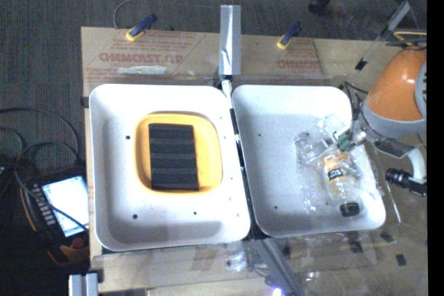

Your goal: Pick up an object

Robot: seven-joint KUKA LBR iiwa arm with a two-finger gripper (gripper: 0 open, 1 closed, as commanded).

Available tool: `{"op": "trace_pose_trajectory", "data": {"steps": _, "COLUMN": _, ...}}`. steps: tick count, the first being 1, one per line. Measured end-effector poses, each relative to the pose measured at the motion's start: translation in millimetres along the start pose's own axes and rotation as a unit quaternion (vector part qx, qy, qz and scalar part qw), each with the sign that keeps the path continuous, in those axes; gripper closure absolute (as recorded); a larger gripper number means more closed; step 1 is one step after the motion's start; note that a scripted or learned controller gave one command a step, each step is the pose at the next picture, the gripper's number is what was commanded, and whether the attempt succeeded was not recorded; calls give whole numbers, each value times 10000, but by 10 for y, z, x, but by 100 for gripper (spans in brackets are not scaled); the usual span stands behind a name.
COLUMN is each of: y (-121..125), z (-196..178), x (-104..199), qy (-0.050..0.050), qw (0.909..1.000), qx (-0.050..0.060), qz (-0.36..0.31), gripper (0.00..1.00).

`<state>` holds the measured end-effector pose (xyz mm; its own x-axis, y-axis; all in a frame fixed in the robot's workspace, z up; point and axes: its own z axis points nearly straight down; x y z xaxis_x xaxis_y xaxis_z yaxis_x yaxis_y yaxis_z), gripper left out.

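A clear plastic bottle point(338, 173) lies in the right bin point(277, 149), near its right wall. The tool point(345, 139) hangs just above it, grip unreadable; best descend centred across the slippery body.

The arm point(399, 97) shows a large rounded orange shell with a smooth, glossy surface, bordered below by a grey band and at its right by a pale grey-white section. A white, rounded fitting and a short black cylindrical part project beneath the shell. The hand point(345, 140) is a small, slender assembly with a greenish detail near its tip.
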<state>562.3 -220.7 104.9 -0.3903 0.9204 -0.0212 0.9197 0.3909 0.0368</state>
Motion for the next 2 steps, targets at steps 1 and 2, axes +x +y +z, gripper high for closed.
{"op": "trace_pose_trajectory", "data": {"steps": 1, "y": 22, "z": -94, "x": 9, "qy": 5, "qw": 10000, "qx": -12, "qz": -9, "gripper": 100}}
{"op": "trace_pose_trajectory", "data": {"steps": 2, "y": 362, "z": -885, "x": 355, "qy": 101, "qw": 9998, "qx": 178, "qz": 42, "gripper": 100}}
